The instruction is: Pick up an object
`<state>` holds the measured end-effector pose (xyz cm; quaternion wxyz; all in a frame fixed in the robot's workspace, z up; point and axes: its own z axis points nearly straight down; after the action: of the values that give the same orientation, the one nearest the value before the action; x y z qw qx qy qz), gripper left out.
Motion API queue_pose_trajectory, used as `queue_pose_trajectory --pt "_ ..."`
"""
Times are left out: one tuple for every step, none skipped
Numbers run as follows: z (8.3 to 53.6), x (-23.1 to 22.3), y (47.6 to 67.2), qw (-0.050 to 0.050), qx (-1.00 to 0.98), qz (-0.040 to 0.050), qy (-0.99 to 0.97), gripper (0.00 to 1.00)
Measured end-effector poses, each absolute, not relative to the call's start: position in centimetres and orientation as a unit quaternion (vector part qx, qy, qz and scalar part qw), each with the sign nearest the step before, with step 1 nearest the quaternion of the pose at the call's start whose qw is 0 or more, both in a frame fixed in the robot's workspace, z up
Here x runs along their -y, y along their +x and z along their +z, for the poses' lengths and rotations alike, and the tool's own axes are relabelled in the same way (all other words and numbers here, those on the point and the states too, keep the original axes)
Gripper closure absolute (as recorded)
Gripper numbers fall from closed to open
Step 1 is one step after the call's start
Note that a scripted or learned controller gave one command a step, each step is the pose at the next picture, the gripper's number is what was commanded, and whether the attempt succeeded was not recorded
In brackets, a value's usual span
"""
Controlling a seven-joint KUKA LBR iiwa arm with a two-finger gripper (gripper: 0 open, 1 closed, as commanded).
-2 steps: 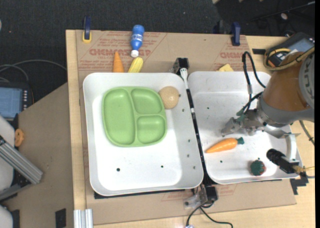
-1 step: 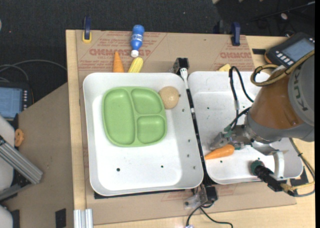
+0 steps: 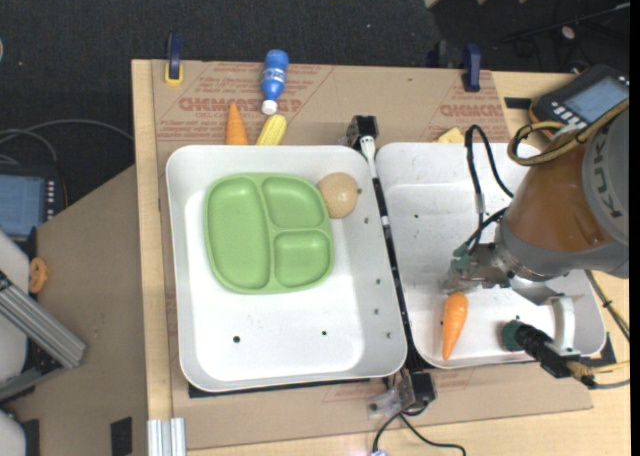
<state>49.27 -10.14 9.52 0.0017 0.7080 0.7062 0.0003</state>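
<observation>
A: Setting: dark carpeted floor (image 3: 200, 4); brown cardboard-topped bench (image 3: 330, 94) at centre frame, bearing two shallow white plastic bins side by side, left bin (image 3: 290, 344) and right bin (image 3: 420, 184)

B: Contents, left bin: one green three-compartment plastic tray (image 3: 268, 232), upper part of that bin; one tan round ball-like object (image 3: 339, 194) touching the tray's upper right corner

A: Contents, right bin: one small orange toy carrot (image 3: 453, 322), lower left of that bin, narrow tip towards the bottom of the frame. Nearest candidate for the pick

B: Arm: grey with orange band, entering from right; gripper (image 3: 472, 272) just above the carrot's broad top. Pincer state: cannot tell, wrist hides it. Nothing seen held

A: Handling advice, as judgement: centre over the carrot's thicker upper half, close across its width, lift straight; the tapered end would likely slip
</observation>
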Motion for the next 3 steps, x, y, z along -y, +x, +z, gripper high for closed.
queue_pose_trajectory --pt "9.5 10.1 49.2 0.001 -0.706 0.0000 0.708 0.00" --pt "8.4 9.2 54.3 0.002 -0.708 0.0012 0.706 0.00" --pt "16.4 10.9 52.2 0.004 -0.707 0.0018 0.708 0.00"
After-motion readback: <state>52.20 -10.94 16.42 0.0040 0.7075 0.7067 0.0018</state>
